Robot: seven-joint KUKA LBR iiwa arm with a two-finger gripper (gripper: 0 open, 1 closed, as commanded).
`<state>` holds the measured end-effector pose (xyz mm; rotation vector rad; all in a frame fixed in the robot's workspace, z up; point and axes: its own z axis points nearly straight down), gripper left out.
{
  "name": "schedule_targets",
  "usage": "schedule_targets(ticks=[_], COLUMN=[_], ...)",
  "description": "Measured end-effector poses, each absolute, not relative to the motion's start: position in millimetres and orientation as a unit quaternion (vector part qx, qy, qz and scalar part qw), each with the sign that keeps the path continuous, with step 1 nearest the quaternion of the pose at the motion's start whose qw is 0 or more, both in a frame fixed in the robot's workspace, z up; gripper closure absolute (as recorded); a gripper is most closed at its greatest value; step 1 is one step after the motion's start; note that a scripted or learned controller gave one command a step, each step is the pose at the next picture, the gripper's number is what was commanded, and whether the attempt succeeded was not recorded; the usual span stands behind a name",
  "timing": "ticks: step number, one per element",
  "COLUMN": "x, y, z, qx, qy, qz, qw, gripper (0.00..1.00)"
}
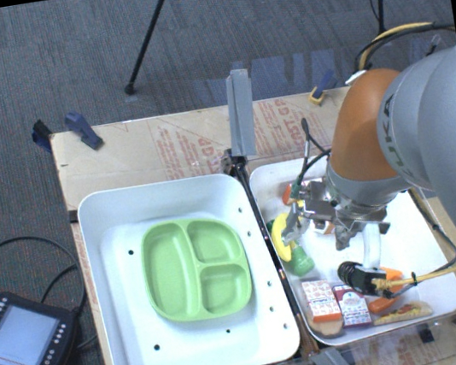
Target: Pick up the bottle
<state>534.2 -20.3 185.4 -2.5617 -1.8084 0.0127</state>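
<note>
A small green bottle point(300, 259) lies in the right bin point(422, 227) near its left wall. It touches a yellow curved thing point(281, 238) just beyond it. My gripper point(300, 207) hangs over the left part of this bin, just above and to the right of the yellow thing and a little behind the bottle. The grey arm with its orange band point(368, 136) reaches in from the right and hides the middle of the bin. I see nothing held in the gripper.
The left bin point(104, 241) holds a green divided plate point(196, 267). Two red-and-white boxes point(335, 302) and orange pieces point(386, 298) lie along the right bin's front edge. A red item point(287, 192) sits behind the gripper. A grey post point(242, 118) stands between the bins at the back.
</note>
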Motion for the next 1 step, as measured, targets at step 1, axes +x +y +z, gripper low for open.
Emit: schedule_targets(ticks=[1], x=[535.9], y=[-35.9], z=[184.3], qx=[-0.791], qy=[-0.612], qz=[0.0038], qw=[0.003], gripper=[0.0])
